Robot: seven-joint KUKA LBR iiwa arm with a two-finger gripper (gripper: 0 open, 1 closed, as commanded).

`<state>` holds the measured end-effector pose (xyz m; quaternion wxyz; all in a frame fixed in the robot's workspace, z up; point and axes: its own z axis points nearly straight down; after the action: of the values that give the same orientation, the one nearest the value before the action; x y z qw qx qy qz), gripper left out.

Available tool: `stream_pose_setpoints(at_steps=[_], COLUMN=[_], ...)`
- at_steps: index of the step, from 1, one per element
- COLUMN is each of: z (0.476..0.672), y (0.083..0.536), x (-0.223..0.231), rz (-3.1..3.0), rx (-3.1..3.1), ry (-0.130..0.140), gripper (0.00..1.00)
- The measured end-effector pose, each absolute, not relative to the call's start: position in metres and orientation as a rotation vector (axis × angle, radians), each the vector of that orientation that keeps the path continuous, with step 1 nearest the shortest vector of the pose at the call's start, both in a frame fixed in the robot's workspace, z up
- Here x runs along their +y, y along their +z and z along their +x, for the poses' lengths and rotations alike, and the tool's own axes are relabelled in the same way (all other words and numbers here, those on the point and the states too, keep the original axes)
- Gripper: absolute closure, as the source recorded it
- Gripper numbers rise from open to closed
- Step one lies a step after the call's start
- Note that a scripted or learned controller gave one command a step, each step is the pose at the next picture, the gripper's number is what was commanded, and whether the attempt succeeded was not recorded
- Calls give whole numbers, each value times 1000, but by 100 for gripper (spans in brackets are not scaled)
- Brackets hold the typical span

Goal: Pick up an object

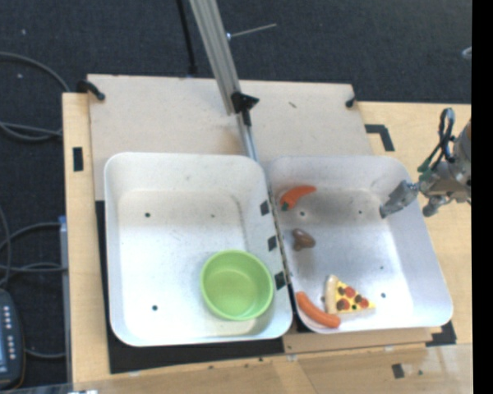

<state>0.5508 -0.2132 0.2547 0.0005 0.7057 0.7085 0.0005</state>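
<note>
four small things lie in the right bin (411, 245), and any of them would serve for the pick: an orange curved piece (297, 194), perhaps a toy carrot or pepper, near the bin's upper left corner; a small brown lump (302, 239) just below it by the left wall; a toy pizza slice (345, 296) near the lower edge; and an orange sausage shape (318, 310) touching or just beside the pizza at the lower left corner. the left bin (148, 212) bears a green bowl (237, 283) near its lower right corner. the gripper (411, 197) hangs over the right bin's upper right edge, well apart from all of these, and nothing shows between its fingers; whether its jaws stand apart or closed i cannot tell, since only one grey finger is plain and the rest is blurred. all the pieces look like light play food, most likely hollow plastic or rubber, stiff enough not to crush yet smooth and apt to slip or roll. the sausage shape and the orange curved piece would best be taken across their narrow middle, jaws square to the long axis. the pizza slice lies flat and low, so a pinch across its width near the crust seems safest. the brown lump is small and rounded and could squirt out.
</note>
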Motion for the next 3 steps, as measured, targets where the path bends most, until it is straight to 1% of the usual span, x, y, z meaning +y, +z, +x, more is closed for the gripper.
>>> stream_pose_setpoints(at_steps=[1, 2, 3], z=[551, 548, 539], y=[255, 193, 147], x=[-213, -219, -220], rz=[2216, 2224, 2223], rx=[2225, 2223, 2222], ry=[2, -7, -6], gripper=[0, 0, 0])
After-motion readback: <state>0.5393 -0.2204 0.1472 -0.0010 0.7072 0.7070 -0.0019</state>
